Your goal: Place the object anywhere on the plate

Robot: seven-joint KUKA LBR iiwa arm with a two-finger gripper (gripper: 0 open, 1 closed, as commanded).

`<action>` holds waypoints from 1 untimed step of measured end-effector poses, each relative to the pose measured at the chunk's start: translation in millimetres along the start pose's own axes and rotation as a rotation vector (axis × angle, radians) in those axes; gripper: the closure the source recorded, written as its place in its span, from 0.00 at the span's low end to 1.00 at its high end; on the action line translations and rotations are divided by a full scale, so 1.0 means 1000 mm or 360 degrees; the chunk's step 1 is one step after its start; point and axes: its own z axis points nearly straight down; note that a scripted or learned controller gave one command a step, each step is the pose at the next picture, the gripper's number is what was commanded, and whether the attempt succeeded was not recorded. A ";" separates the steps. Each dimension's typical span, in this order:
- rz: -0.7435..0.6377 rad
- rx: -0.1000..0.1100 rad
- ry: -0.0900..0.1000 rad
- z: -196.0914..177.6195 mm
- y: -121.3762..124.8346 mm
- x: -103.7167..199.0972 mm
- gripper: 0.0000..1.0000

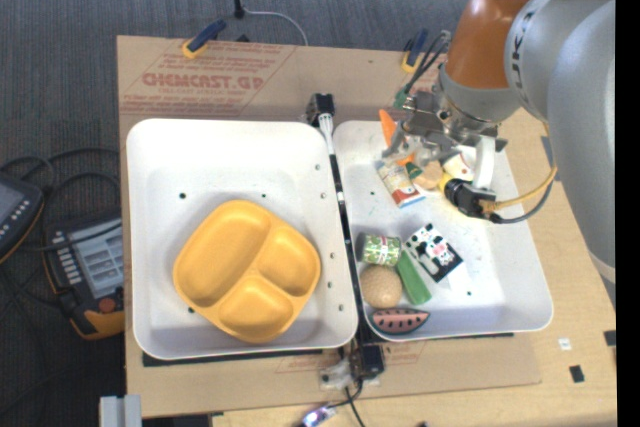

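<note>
A yellow plate [248, 268] with three compartments lies in the left bin [150, 155]. My gripper [415, 155] hangs low over the far part of the right bin [520, 295], just above a small white and orange carton [404, 185] and a tan piece [431, 178]. The wrist hides where it meets them, and I cannot see anything held.
The near half of the right bin holds a green can [380, 248], a cow-patterned block [434, 251], a green stick [413, 281], a tan ball [380, 288] and a watermelon slice [400, 320]. An orange carrot [387, 125] lies by the far wall. A yellow cable [520, 207] loops off the wrist.
</note>
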 end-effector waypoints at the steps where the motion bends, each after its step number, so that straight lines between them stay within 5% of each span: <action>1: 0.0000 0.0000 0.0000 0.000 0.000 0.000 0.00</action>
